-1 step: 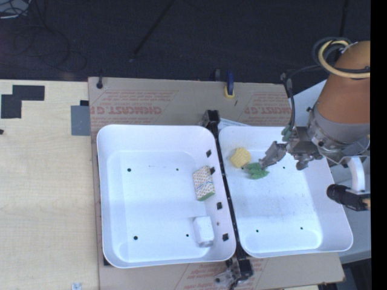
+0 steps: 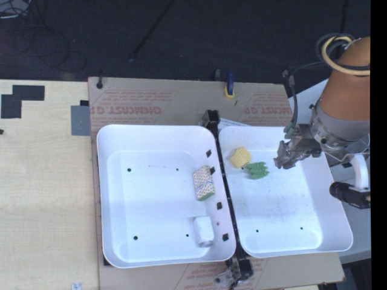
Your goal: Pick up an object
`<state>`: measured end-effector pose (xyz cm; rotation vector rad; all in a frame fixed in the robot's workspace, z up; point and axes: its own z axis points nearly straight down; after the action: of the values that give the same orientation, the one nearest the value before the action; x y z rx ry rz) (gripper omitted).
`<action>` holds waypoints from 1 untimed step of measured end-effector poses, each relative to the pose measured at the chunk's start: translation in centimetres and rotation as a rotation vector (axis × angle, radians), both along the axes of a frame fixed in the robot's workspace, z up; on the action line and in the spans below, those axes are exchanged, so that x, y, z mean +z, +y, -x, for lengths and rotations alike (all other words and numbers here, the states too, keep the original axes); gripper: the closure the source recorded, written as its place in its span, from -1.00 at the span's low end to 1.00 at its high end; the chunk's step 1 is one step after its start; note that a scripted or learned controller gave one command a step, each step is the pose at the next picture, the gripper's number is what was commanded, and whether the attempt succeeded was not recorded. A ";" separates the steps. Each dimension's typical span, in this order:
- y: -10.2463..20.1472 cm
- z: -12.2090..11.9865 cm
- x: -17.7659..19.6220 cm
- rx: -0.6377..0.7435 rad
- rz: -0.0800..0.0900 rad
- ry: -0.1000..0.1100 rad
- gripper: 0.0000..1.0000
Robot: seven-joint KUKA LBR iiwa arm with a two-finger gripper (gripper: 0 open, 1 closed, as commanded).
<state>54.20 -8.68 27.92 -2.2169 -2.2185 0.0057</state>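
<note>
The claw (image 2: pixel 285 159) hangs at the right of the frame, over the upper part of the right bin (image 2: pixel 338 234), with the grey arm (image 2: pixel 344 107) and its orange band behind it. I cannot tell from here whether it is spread or pressed together; the tip is a dark tangle against the white floor, and I see nothing held in it.

I judge this to be the approach step: nothing is lifted yet. The nearest candidates sit just left of the claw, near the bin's upper left: a green object (image 2: pixel 258 170) and, touching or almost touching it, a yellow object (image 2: pixel 240 157). The green one is closer and looks the likelier target. The next move calls for a short shift to the left and a descent that centres on one piece without nudging its neighbour.

Room is tight on that side: the yellow piece lies near the dividing wall between the bins. Below and to the right, the bin floor is open. Across the divider, in the left bin (image 2: pixel 112 222), a patterned block (image 2: pixel 204 183) and a white block (image 2: pixel 203 229) both sit close to the wall.
</note>
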 end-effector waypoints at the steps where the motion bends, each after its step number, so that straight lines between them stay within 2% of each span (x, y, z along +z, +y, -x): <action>1: -2.3 6.6 -3.4 -0.005 0.000 0.004 1.00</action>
<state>47.60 -11.03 24.57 -2.2207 -2.2102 0.0099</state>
